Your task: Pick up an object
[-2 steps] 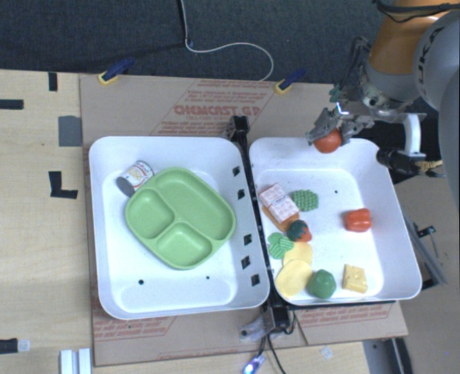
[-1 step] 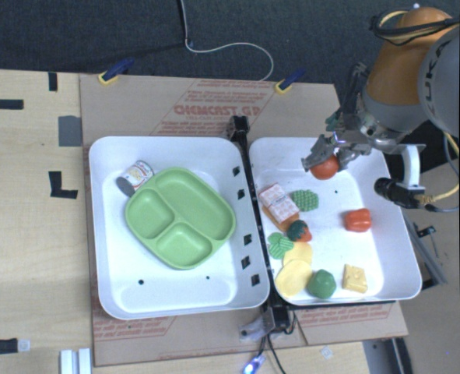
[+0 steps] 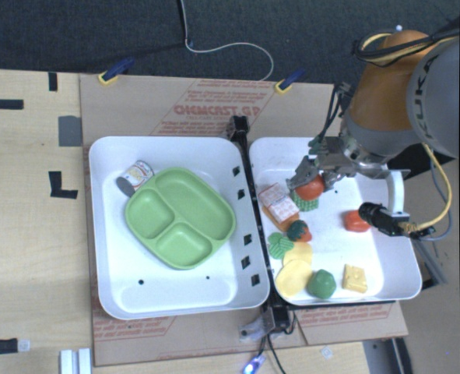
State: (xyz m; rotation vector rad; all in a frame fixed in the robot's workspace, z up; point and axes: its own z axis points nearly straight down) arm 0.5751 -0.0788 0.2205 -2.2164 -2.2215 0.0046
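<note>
The claw (image 3: 314, 179) is hanging low over the right bin (image 3: 405, 287), its fingers closing around a red tomato-like toy (image 3: 310, 188). Just beside it a small striped box (image 3: 279, 203) is lying, with green and yellow toy food (image 3: 296, 263) piling up below. In the left bin (image 3: 105, 209) a green divided tray (image 3: 181, 216) is resting.

Even bright overhead light, soft shadows, slight blur throughout.
</note>
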